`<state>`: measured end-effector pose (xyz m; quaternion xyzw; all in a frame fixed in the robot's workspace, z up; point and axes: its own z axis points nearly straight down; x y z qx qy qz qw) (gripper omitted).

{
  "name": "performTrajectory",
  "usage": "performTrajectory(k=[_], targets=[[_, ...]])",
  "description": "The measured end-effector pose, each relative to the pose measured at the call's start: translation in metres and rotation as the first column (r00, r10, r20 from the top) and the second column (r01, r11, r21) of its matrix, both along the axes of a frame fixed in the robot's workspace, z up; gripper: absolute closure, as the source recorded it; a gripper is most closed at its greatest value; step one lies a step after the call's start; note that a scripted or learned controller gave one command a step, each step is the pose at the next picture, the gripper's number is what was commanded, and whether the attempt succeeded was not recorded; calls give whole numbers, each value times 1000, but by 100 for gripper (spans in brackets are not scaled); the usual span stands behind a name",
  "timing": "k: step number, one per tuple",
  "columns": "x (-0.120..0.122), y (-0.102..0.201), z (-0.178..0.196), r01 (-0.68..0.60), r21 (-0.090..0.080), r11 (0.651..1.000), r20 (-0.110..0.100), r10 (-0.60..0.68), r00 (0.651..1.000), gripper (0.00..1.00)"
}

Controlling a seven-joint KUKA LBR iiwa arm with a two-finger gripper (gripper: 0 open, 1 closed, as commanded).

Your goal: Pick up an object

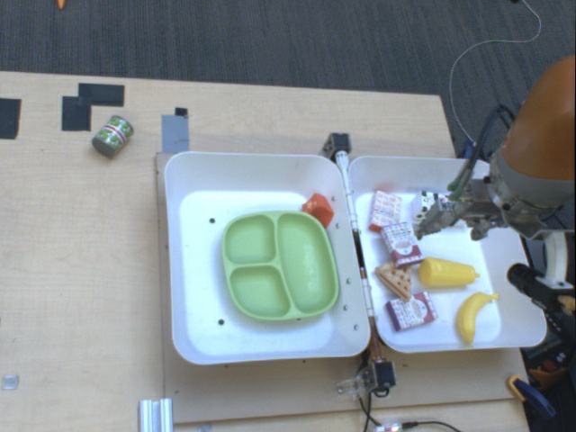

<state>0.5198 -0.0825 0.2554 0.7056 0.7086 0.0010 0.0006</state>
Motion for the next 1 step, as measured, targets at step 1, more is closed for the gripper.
performTrajectory(k=[1], targets=[[2, -32, -140, 2, -6, 1000, 16, -2, 1000, 0]])
